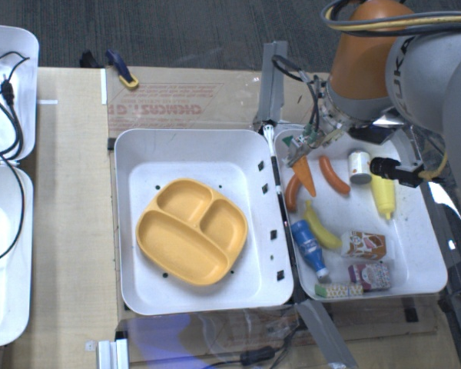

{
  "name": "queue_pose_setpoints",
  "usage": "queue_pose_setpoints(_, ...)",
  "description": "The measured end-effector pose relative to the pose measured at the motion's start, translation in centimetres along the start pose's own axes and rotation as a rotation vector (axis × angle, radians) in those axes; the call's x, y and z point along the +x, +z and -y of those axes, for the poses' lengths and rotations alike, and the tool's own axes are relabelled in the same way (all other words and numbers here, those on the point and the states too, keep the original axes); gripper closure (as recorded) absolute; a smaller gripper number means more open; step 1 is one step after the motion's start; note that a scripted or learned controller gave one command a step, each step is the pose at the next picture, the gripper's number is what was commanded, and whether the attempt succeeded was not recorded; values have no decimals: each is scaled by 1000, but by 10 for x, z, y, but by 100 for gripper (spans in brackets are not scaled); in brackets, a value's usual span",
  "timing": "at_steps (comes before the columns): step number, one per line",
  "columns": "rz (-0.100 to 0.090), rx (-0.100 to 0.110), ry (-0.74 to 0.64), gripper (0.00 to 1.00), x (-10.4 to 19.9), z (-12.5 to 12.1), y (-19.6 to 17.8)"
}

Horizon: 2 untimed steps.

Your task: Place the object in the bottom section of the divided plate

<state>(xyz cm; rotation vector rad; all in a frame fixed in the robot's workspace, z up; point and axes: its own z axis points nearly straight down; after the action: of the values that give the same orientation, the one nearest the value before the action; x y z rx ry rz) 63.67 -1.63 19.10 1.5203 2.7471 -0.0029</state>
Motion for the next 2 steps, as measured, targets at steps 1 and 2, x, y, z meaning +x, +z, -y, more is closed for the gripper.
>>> queue_pose_setpoints(1,-1,2,405,100,74,-73,0)
queue_pose_setpoints(2,-2,9,537,100,126,-103,101)
